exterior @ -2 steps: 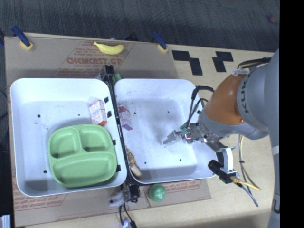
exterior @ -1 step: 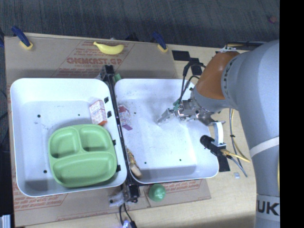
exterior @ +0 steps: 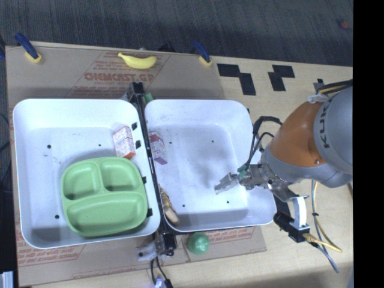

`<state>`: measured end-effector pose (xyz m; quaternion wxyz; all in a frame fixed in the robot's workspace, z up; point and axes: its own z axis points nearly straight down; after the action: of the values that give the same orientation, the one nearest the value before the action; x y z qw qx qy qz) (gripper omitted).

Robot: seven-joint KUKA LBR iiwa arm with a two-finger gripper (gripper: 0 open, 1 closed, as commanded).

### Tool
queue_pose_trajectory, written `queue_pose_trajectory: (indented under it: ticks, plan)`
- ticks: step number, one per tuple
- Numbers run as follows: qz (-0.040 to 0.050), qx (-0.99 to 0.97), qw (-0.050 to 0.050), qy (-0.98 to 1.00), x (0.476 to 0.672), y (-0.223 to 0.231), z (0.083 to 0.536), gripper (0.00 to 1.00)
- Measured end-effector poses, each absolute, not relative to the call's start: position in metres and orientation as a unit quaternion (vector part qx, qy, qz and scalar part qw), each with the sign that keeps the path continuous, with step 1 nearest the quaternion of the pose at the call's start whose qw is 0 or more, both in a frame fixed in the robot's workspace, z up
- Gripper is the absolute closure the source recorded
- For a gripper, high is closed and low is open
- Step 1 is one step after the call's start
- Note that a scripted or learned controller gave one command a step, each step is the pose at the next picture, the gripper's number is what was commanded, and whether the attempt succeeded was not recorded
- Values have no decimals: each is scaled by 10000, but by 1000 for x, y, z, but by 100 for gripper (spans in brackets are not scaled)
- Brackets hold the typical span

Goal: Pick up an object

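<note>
Roughly, taking the divider (exterior: 146,161) between the two bins as the landmark: well to its left, in the left bin (exterior: 36,119), lies a green compartment tray (exterior: 105,195), its right rim close to the divider, and just above the tray, near the divider, sits a small red-and-white carton (exterior: 123,141). Immediately right of the divider, in the right bin (exterior: 240,116), a small pinkish packet (exterior: 157,147) leans near the wall, and lower down a thin tan item (exterior: 167,209) lies along the divider's foot; what it is I cannot make out. Below the bins, just right of the divider's lower end, a green ball (exterior: 198,242) rests on the cardboard. Far right of the divider, the gripper (exterior: 227,183) hangs low over the right bin's floor, with nothing visibly between its fingers; whether they stand apart or together cannot be told from this slant. The packet seems the likeliest target: probably light, soft and crinkly, liable to slide on smooth plastic, so pinching across its narrow middle looks safest. The tray would be stiff but wide, best taken by a rim.
</note>
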<state>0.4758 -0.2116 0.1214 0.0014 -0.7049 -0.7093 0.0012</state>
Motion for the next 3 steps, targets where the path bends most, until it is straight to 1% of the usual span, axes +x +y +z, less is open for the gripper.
queue_pose_trajectory:
  ticks: [1,2,3]
  plan:
    - [10,-7041,9,-7101,539,-198,92,0]
    - [-5,-7051,-14,-7091,651,-211,154,0]
    - [11,-7051,18,-7091,568,-211,92,0]
